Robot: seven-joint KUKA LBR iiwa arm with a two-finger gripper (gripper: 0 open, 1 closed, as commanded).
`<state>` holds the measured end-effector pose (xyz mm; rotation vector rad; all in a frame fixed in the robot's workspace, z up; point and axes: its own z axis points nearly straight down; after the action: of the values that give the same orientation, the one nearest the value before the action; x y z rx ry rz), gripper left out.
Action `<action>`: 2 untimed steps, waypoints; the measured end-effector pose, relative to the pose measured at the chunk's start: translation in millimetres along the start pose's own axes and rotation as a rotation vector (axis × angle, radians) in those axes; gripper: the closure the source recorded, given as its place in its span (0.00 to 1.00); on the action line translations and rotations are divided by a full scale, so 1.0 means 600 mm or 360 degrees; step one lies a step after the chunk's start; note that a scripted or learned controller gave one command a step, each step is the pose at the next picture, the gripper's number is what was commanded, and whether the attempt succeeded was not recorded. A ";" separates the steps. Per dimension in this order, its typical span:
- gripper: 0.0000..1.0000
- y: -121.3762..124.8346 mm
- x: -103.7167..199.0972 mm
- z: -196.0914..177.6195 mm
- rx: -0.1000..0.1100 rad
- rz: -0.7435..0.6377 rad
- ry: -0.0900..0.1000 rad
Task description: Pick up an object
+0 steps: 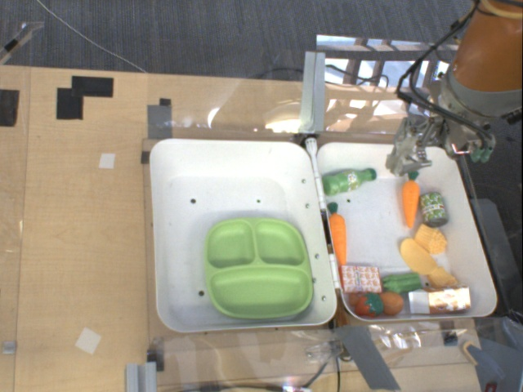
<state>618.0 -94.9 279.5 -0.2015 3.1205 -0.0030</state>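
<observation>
1. Over the right bin [482, 243], your gripper [406, 160] hangs; whether it is open or closed, you cannot tell.
2. Just below it lies a carrot [409, 202], beside a green bottle [349, 180].
3. Your left bin [176, 186] carries a green plate [257, 268].

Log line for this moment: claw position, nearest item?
claw: over right bin, far end | nearest: carrot, just below | left bin: green tray
</observation>
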 end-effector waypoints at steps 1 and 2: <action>1.00 -0.087 -0.072 0.299 0.0001 -0.0045 -0.0002; 1.00 -0.141 -0.071 0.021 0.0014 -0.0164 -0.0022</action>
<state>671.1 -173.6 267.7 -0.3605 3.0916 -0.0163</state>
